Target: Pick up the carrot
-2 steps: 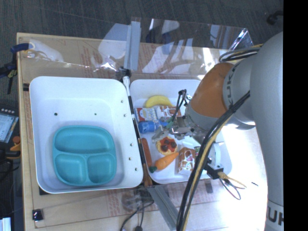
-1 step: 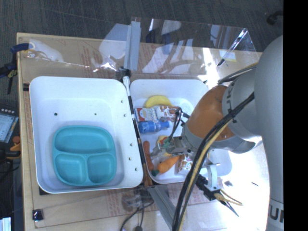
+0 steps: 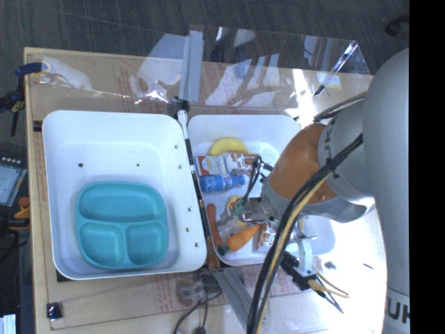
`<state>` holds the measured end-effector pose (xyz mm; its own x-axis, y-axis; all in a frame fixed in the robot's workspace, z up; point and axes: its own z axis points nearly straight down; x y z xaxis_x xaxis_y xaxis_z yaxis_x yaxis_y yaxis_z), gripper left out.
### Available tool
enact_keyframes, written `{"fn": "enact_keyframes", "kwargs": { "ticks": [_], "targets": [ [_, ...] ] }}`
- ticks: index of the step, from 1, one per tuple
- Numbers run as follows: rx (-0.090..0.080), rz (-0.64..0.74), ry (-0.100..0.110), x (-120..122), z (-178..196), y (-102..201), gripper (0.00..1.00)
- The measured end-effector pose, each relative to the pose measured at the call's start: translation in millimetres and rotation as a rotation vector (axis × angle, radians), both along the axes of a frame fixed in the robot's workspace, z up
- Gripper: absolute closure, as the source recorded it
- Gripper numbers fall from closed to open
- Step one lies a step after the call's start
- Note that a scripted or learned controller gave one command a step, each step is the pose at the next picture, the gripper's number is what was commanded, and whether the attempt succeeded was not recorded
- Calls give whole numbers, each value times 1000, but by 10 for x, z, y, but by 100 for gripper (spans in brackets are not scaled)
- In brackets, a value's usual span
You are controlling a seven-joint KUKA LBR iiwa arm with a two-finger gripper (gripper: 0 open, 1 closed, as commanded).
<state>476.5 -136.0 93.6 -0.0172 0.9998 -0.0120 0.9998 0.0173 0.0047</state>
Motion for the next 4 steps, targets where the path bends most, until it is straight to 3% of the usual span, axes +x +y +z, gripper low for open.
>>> {"fn": "enact_keyframes", "kwargs": {
  "ticks": [1,2,3,4],
  "targets": [
    [8,9,7,-2,84,38,100],
    [13,-301,6,52,-26,354,100],
    [-12,-326,-9,46,13,176,0],
    [3,-314,4,43,90,245,100]
  ]
}}
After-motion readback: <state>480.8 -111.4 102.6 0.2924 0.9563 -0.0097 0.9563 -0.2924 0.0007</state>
